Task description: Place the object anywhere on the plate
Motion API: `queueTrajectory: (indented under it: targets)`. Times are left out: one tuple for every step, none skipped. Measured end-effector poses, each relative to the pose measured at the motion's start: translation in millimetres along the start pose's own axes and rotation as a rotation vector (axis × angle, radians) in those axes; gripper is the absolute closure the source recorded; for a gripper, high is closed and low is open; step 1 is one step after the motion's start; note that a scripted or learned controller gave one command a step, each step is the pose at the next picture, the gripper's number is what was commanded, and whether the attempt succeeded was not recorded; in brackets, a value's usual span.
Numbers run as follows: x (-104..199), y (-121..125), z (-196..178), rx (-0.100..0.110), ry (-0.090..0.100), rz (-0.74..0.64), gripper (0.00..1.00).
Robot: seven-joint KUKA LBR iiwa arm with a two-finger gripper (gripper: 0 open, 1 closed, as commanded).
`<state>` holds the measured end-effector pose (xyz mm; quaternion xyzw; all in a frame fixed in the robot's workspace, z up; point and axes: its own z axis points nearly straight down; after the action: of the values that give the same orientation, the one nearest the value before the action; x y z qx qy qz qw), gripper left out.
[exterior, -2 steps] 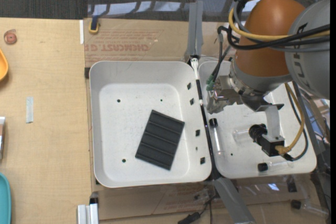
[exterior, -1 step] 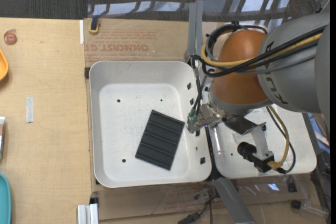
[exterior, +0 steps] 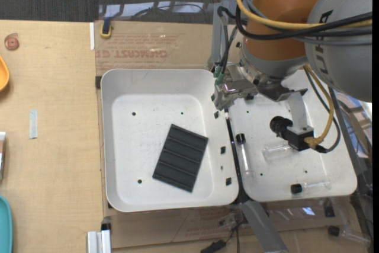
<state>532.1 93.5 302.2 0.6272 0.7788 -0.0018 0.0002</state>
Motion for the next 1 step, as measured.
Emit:
queueTrajectory:
  targets:
    - [1.5, -34.9, 112.3, 0.002, 0.001, 0.036, 1.0]
